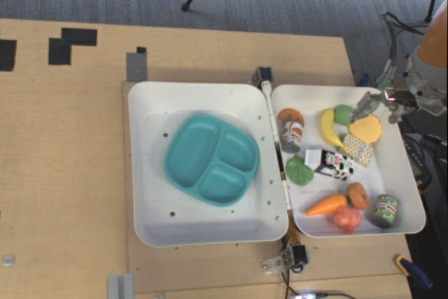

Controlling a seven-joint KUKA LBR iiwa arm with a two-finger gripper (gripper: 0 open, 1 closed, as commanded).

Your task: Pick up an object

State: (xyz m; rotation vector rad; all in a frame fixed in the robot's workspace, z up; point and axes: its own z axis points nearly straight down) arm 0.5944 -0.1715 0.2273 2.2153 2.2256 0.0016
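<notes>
Left bin (140,171): I see one teal divided plate (212,158) at its middle.
Right bin (409,182): banana (329,128), green ball (343,115), yellow piece (367,129) by the far edge; can (290,128) by the left wall; carrot (326,205) near the front edge.
Tool (364,106): over the far right corner, above the yellow piece; whether apart or together, I cannot tell.

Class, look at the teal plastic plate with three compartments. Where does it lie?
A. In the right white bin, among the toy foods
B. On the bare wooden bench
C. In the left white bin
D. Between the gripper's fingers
C: the teal plastic plate with three compartments lies flat on the floor of the left white bin, apart from the toy foods.
</notes>
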